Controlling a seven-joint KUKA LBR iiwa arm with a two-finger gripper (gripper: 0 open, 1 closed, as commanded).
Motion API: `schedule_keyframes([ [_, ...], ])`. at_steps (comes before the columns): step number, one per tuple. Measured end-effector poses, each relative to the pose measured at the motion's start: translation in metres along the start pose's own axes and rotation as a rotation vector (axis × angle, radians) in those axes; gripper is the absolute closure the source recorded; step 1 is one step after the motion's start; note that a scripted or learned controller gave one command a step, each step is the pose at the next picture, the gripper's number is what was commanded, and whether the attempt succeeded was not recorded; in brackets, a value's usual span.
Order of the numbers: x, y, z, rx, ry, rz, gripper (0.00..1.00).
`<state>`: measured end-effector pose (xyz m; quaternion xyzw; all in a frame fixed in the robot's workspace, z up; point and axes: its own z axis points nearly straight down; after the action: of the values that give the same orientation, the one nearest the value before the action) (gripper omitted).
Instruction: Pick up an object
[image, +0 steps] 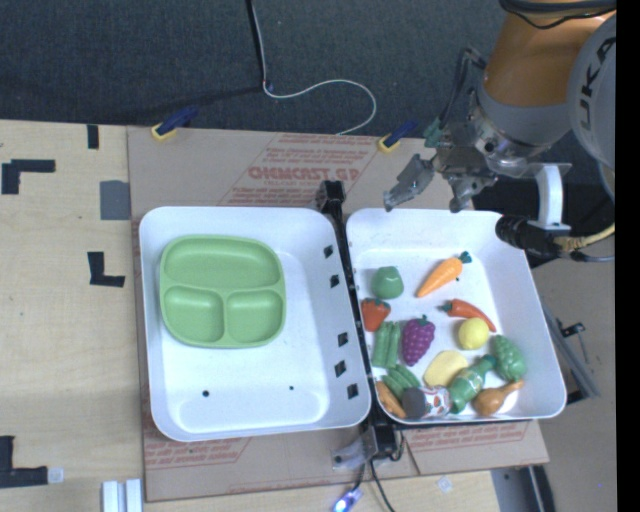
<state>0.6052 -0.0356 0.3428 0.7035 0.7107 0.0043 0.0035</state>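
Observation:
My gripper hangs above the far edge of the right bin, its two fingers spread open with nothing between them. Below it in that bin lie toy foods: a carrot, a green pepper, purple grapes, a red chili, a lemon, a red tomato piece, a green pea pod, a yellow banana, broccoli and a brown pear. The carrot and pepper are the closest to the gripper.
The left bin holds a green divided plate at its far left. Black clips join the two bins along the middle wall. A white cable loops on the dark floor behind the bench.

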Motion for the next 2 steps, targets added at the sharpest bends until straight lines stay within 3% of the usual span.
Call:
schedule_keyframes([
  [1, 0.082, -0.028, -0.119, -0.001, 0.002, -0.002, 0.00],
  [2, 0.144, -0.091, -0.110, 0.014, 0.001, 0.000, 0.00],
])
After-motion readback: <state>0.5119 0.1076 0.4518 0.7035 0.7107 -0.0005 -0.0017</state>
